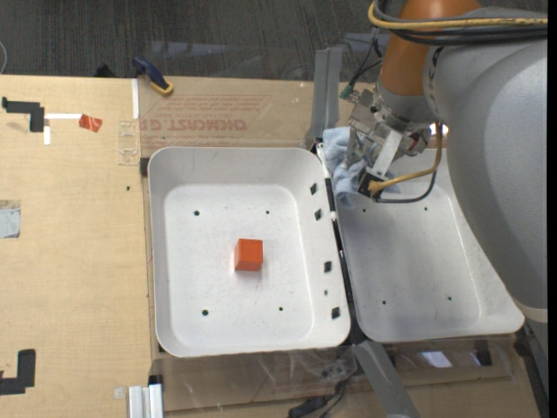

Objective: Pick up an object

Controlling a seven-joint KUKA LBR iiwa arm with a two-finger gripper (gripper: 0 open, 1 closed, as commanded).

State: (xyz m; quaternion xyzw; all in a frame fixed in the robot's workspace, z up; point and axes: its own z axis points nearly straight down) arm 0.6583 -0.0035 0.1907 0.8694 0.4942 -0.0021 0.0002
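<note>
The arm is working at the far left corner of the right-hand shallow white bin (435, 268), so the step in hand looks like the reach-and-grasp itself — not a lift or a carry. The hand (370, 164) sits low over a crumpled pale blue-grey cloth (344, 171) bunched against the bin's far left wall, just beside the divide between the two bins. The hand appears to be touching or pressing into the cloth, but its tips are lost among the folds and the wrist hardware; whether it is spread, closed, or gripping fabric I cannot tell.

A small orange-red cube (249, 254) rests alone near the middle of the left-hand white bin (174, 259), well apart from the hand and untouched.

Judging from this, the cloth is the likely target. The next move calls for a firm pinch on a fold, then a straight rise clear of the bin wall — soft fabric may slip or snag on the rim, so success would show only once the cloth hangs free of the bin floor. The wooden tabletop (70, 251) to the left plays no part.
</note>
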